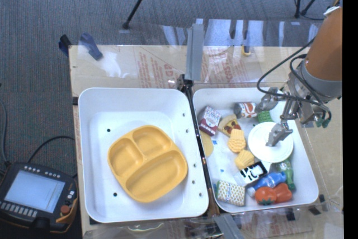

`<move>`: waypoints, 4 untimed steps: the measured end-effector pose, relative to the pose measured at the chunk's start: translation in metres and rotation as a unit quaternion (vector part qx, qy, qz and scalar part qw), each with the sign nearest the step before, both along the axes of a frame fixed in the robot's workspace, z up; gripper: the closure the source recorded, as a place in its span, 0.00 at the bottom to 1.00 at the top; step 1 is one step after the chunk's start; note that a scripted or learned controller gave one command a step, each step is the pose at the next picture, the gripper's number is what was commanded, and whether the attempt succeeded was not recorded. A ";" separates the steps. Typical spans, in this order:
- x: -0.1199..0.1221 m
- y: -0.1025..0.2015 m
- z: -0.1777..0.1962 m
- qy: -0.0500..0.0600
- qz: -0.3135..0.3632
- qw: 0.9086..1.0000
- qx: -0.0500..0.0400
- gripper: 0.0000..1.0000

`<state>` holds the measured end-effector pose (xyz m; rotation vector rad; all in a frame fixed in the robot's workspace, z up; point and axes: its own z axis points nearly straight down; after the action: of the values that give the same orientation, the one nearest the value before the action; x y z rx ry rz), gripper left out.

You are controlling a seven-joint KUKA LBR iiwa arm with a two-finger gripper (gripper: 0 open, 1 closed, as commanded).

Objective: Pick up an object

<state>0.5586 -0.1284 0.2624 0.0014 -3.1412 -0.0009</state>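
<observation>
White plastic fills most of the scene: two shallow bins sit side by side on the tabletop. The left bin carries a yellow divided tray. The right bin is crowded with small things, any of which could serve as the object to pick. Among them are a white plate, a red-and-white packet at the far left corner, a small can lying on its side, yellowish corn-like pieces, a checked packet at the near edge, a blue bottle and a red tomato-like toy.

The gripper hangs over the right part of the plate, with the grey arm reaching in from the right. Nothing can be seen between its fingers, and I cannot tell whether they stand apart or together, since they merge into one dark shape against the plate.

By my judgement the step in hand is the approach: the arm is positioned above the bin but no grasp is made. The next move calls for settling on a target. The plate beneath looks flat and hard to pinch except at its rim, while the corn pieces just to its left look easier, though they lie tightly packed.
</observation>
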 end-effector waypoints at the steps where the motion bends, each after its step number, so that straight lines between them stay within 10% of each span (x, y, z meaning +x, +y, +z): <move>1: 0.056 -0.023 -0.171 -0.004 0.095 0.995 -0.001 0.00; 2: 0.001 0.036 -0.173 -0.002 0.073 0.997 0.001 0.00; 3: 0.005 0.036 -0.160 -0.007 0.075 0.997 -0.001 1.00; 4: 0.014 0.078 -0.039 -0.006 0.038 0.999 0.000 1.00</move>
<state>0.5728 -0.0500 0.2232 0.1221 -3.1509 -0.0008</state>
